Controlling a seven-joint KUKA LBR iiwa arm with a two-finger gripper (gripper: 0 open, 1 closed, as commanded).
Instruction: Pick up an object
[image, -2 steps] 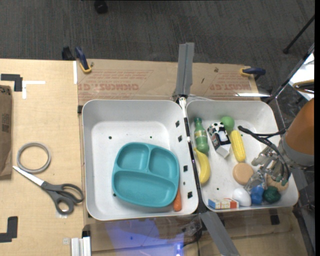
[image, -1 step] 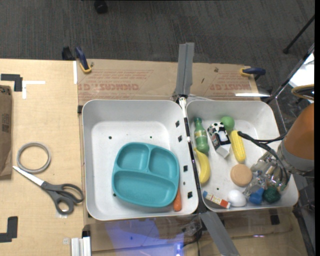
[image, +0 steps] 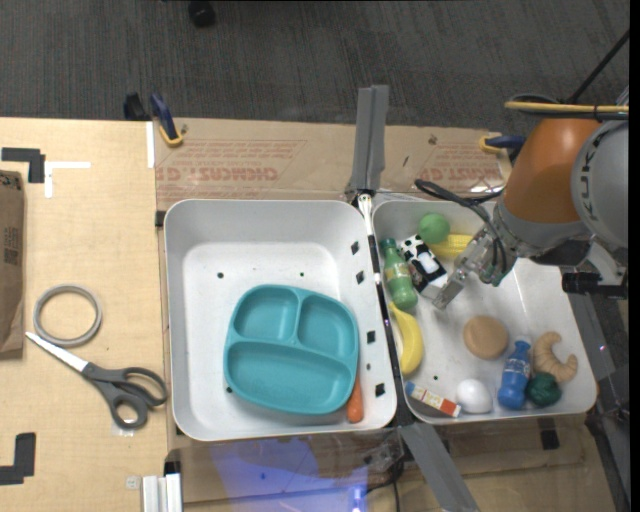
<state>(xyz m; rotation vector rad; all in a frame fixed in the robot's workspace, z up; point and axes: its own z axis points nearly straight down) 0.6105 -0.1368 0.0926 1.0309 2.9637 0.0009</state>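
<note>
The gripper (image: 458, 283) hangs over the right bin (image: 572, 318), whether open or closed I cannot tell; just beside it sits a black-and-white toy (image: 421, 262); bare floor lies around the brown round object (image: 486, 337); the banana (image: 406, 338) hugs the left wall.

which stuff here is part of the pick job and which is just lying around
Part of the job:
- gripper
- right white bin, holding yellow banana, tan round bun, white egg, blue bottle, green ball

Lying about:
- teal divided plate
- grey-handled scissors
- tape roll
</note>
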